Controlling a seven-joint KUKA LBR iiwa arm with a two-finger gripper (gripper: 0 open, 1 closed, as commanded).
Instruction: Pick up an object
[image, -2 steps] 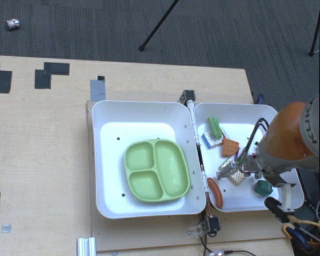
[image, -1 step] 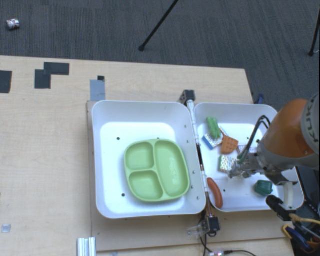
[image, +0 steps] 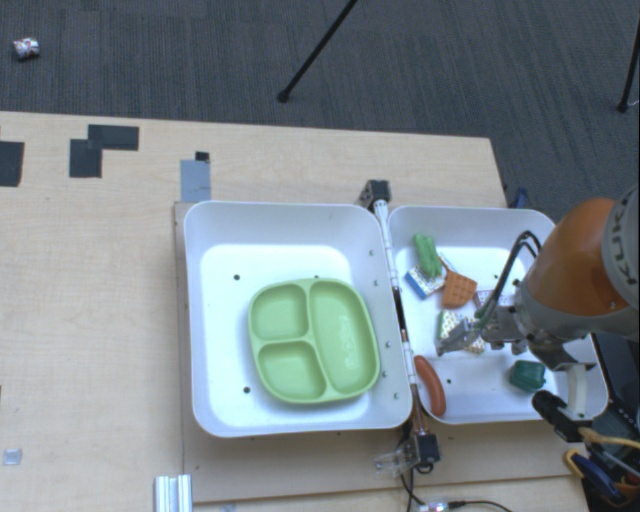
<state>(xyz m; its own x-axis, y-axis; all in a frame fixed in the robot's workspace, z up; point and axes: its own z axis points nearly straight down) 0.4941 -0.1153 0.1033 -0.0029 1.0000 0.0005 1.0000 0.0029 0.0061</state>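
On the bench (image: 90, 300), two shallow white bins sit side by side, touching along their inner rims. Left bin (image: 215, 300): contains one light green divided plate (image: 314, 341) with three compartments, lying flat slightly toward the near right of the bin floor. Right bin (image: 480, 228): contains several small objects. A green elongated item (image: 427, 255) lies toward the far left, just beside a blue and white packet (image: 421, 284). An orange waffle-patterned piece (image: 459, 290) lies next to them. A red sausage-shaped item (image: 431, 385) rests at the near left, against the bin wall. A dark green block (image: 527, 375) sits near the right wall. The arm (image: 585, 270) enters from the right, its orange band above the right bin. The gripper (image: 470, 335) is low over the bin centre, at a speckled grey and white object (image: 455, 322). Jaw state: cannot be determined, as the fingertips blend into the clutter beneath them. Whether the speckled object is grasped or merely touched cannot be determined
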